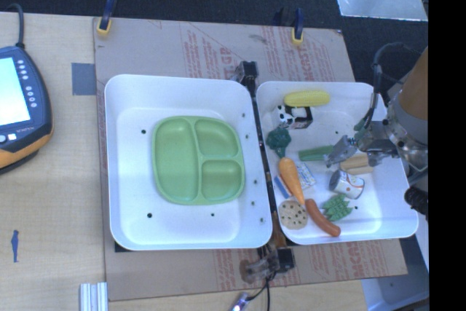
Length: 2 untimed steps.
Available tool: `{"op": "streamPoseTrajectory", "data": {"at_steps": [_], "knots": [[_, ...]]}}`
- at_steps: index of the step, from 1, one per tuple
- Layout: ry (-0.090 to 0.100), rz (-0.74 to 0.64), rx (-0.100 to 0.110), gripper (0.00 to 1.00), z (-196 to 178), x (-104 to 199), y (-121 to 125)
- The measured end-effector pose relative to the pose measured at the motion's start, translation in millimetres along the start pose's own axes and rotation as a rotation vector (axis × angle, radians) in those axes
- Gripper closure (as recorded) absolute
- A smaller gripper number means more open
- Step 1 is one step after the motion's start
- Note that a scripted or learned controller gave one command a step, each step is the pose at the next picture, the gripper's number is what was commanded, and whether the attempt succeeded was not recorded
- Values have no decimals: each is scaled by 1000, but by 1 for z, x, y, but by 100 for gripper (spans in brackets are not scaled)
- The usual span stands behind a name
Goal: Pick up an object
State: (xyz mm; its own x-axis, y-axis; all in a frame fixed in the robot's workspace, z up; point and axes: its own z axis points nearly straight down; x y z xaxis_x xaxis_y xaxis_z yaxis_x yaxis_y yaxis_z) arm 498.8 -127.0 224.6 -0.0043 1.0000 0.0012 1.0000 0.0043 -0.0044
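The right bin point(378, 229) holds several toy foods: a yellow corn cob point(306, 98), a black-and-white cow point(293, 115), broccoli point(279, 140), an orange carrot point(291, 178), a round cracker point(292, 214), a red sausage point(322, 218), a leafy green piece point(337, 207) and a small white can point(349, 184). My gripper point(348, 152) hangs low over this bin's right half. It sits just right of a green pod point(315, 153) and above a tan block point(357, 163). The arm point(408, 105) comes in from the right and hides the bin's far right corner.
The left bin point(131, 229) carries a green divided plate point(198, 159). A teach pendant point(18, 105) lies on the bench at far left. Clamps point(106, 17) point(298, 25) pin the cardboard sheet at the back.
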Motion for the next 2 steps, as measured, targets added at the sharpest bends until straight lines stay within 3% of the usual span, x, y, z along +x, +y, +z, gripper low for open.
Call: {"op": "streamPoseTrajectory", "data": {"at_steps": [1, 2], "knots": [[0, 0, 1, 0, 102, -19, -23], [-2, -2, 0, 0, 133, 14, 81]]}}
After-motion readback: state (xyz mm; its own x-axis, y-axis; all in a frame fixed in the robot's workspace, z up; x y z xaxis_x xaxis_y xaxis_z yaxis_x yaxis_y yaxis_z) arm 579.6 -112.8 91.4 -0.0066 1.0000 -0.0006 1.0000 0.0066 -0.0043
